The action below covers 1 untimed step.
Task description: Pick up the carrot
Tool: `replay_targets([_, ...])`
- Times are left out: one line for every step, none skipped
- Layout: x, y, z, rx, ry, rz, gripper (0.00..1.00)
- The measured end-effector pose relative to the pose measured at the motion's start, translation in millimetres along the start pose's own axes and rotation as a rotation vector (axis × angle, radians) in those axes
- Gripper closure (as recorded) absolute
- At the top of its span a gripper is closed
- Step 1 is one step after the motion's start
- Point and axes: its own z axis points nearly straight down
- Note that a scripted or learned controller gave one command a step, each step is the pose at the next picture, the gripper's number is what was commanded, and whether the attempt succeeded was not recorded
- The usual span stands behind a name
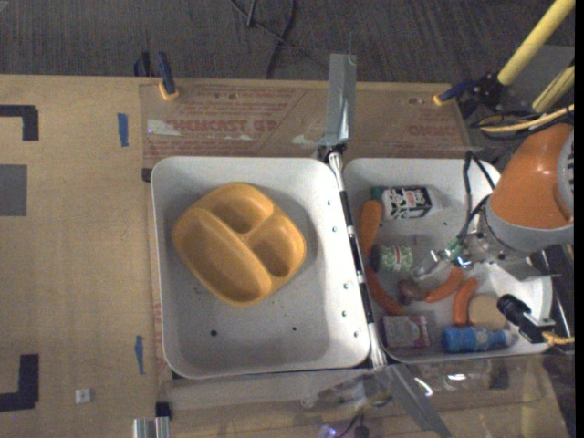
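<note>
Carrot [369,225]: lies lengthwise against the right bin's [474,359] left wall, milk carton [405,202] just right of its top, green can [396,258] beside its lower end. End effector [453,252]: hovers right of that can; its opening cannot be told

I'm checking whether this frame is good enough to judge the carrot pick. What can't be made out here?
- Gripper: the camera view is too blurred and cluttered there to tell how its jaws stand.
- Carrot: its lower end merges with neighbouring items.
- Right bin: its right side is covered by the arm.
- Carton: label print too small to read.
</note>
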Motion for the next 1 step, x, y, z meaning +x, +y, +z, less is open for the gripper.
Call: replay_targets([59.2, -2.1, -0.6, -0.002, -0.001, -0.185, 0.0])
